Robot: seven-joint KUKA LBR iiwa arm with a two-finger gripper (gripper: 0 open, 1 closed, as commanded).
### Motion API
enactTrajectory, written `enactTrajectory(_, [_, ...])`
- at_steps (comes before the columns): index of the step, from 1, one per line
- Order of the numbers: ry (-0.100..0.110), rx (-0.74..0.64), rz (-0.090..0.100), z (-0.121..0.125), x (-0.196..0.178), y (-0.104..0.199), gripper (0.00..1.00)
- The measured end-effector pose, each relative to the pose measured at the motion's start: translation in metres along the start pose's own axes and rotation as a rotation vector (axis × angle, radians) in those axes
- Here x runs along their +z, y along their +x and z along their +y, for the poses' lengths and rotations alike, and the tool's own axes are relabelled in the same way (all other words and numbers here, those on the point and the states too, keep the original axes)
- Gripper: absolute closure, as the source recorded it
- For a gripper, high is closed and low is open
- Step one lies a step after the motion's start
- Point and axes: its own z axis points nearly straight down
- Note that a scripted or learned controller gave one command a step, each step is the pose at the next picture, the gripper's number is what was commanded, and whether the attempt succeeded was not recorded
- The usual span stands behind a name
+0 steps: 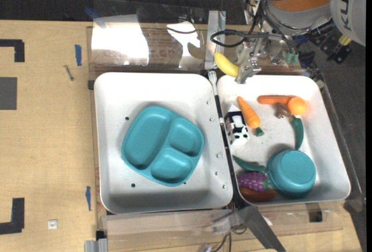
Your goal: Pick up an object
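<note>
My gripper (241, 70) hangs over the back left corner of the right bin (334, 146), under the orange-banded wrist. A yellow banana (225, 64) sticks out to its left above the bin's rim, with its right end caught between the fingers. In the right bin lie an orange carrot (249, 113), a second orange stick (272, 100), an orange fruit (297, 106), a black-and-white piece (235, 127), a teal bowl (292, 172) and purple grapes (254, 182).
The left bin (110, 99) holds a teal divided plate (163, 145). A green curved piece (299, 132) lies right of the carrot. A clear sheet (145, 41) stands behind the left bin. Wooden bench top stretches to the left.
</note>
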Motion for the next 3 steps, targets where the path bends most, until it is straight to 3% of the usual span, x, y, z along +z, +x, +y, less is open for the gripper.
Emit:
enactTrajectory(1, [0.0,0.104,-0.001,0.023,-0.013,-0.001,1.0])
enactTrajectory(2, [0.0,0.043,0.006,0.034,-0.006,0.006,1.0])
enactTrajectory(3, [-0.001,-0.085,0.007,0.062,0.006,0.005,1.0])
